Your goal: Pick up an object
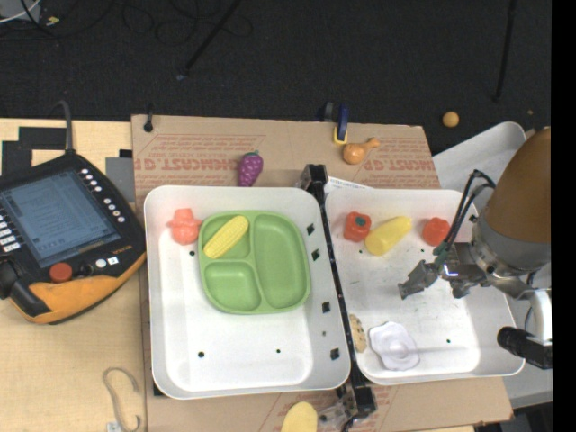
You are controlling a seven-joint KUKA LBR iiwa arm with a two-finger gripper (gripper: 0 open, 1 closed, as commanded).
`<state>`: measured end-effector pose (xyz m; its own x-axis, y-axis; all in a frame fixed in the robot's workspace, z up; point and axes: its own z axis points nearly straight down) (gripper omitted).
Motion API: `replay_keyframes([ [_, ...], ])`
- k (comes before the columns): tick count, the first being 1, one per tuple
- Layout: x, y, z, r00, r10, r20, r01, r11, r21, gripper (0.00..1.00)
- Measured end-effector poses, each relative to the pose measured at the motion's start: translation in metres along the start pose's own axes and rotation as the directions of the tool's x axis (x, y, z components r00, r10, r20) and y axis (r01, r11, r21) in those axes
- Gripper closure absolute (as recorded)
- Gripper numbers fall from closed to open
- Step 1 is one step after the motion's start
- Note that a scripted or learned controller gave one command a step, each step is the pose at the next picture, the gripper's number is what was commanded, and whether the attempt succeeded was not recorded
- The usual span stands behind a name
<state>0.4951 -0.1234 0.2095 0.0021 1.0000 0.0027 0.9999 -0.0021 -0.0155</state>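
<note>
Two bins: white, side by side on the surface (pixel 54 367), left bin (pixel 171 358) and right bin (pixel 450 354), and the arm is over the right one.
Nearest stuff: a yellow lemon-ish thing (pixel 300 416) sits just off the front edge between the bins, and a crumpled clear-white cup (pixel 394 345) lies in the right bin's front corner.
Pincer: the pincer (pixel 419 283) hangs low over the bare middle of the right bin, dark fingers look spread apart, nothing between them that I can make out.
Step tip: my guess is it should go for whatever's closest, so drop straight down with the fingers straddling the short width of the item, not the long way, then close before lifting.
Best target: probably the yellow pepper-looking toy (pixel 389 234) toward the bin's far side, smooth, rounded, lying on its side, a bit slippery I'd bet.
Neighbours: a red-orange toy with a green spot (pixel 357 226) just beside it on one side, a red one (pixel 436 230) near on the other.
Left bin: green divided plate (pixel 270 268) with a corn cob (pixel 225 236) in it, pinkish toy (pixel 184 227) beside.
Far back: purple grapes (pixel 250 166) and an orange gourd-shaped toy (pixel 356 151) on cardboard.
</note>
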Motion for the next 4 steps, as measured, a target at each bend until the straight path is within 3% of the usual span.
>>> replay_keyframes([
  [1, 0.0, 0.003, -0.006, 1.0, -0.002, 0.002, 0.002, 1.0, -0.014, 0.0],
  [3, -0.001, -0.004, 0.118, 1.0, -0.004, 0.0, 0.004, 1.0, -0.009, 0.0],
  [4, -0.001, -0.004, 0.122, 1.0, 0.003, 0.001, -0.003, 1.0, -0.013, 0.0],
])
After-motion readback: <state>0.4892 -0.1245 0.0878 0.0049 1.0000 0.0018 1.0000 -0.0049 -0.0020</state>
